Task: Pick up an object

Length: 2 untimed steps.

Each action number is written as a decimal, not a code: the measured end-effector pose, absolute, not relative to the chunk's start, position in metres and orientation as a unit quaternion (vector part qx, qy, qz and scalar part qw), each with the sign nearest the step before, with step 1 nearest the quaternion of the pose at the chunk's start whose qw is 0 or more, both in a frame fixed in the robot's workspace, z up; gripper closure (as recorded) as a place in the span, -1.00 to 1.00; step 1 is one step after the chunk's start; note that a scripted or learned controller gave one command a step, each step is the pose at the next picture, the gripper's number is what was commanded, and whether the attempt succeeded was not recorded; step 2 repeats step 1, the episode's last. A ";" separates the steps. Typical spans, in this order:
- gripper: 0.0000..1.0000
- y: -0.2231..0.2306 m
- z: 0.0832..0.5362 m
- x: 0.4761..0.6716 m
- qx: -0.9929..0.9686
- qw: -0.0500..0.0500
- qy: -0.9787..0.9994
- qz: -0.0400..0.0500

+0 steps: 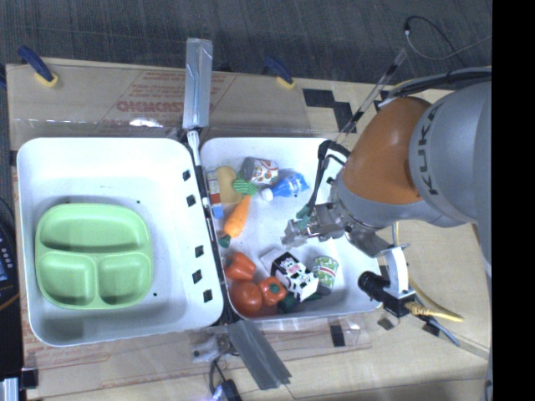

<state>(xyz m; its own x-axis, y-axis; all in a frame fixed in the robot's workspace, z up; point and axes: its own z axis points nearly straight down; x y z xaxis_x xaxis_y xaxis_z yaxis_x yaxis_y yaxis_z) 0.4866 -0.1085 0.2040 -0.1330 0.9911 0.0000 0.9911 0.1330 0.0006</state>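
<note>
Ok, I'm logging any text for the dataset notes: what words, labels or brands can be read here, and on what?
"KUKA", in part, on the grey arm.
Red print on the cardboard sheet behind the bins: too blurred to read.
Small carton in the right bin: print too small to read.

A green compartment tray [94, 255] is seen lying in the left white bin [50, 161], with a long section on its far side and two smaller ones nearer. Blue clamps [38, 65] are fixed at the far edge of the cardboard-covered surface [109, 86], and a grey metal bar [197, 82] stands upright between the bins.
</note>
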 end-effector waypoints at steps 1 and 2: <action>-1.00 -0.109 0.203 0.486 0.658 0.000 0.753 0.000; -1.00 -0.109 0.203 0.486 0.658 0.000 0.753 0.000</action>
